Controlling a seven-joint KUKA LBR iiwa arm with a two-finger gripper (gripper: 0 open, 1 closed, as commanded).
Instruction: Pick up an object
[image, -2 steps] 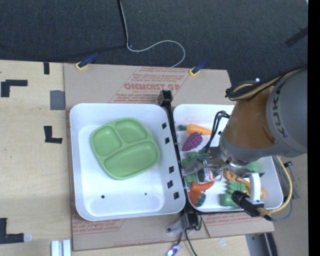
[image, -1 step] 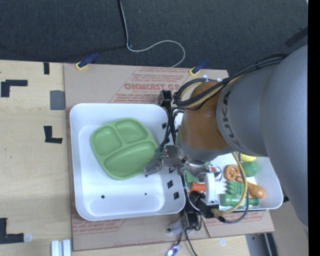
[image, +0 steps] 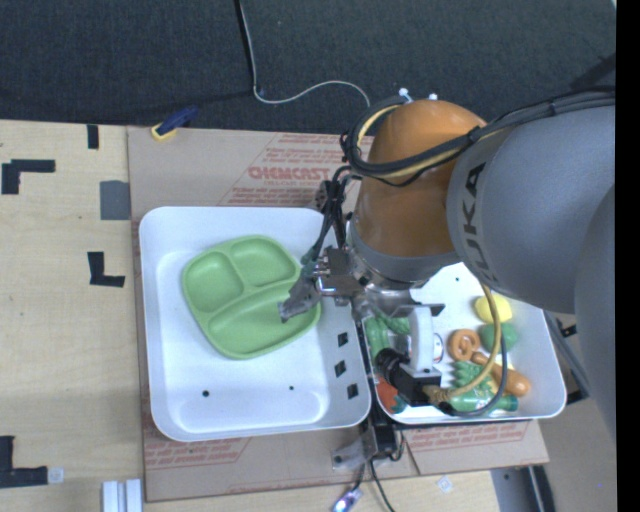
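A light green divided plate (image: 240, 295) lies in the left white bin (image: 200, 405), toward its upper half. My gripper (image: 303, 297) hangs low over the plate's right rim, close to the wall between the two bins. Nothing can be seen held in it. The grey and orange arm covers most of the right bin (image: 548, 375). Small toys lie there: a yellow piece (image: 492, 308), a brown pretzel shape (image: 463, 345), an orange piece (image: 512, 381) and green pieces (image: 470, 400).
Both bins stand on a cardboard sheet (image: 230, 170) on the wooden bench. A white cable (image: 300, 95) runs across the dark floor at the back. A blue and yellow item (image: 175, 121) lies at the cardboard's far left corner.
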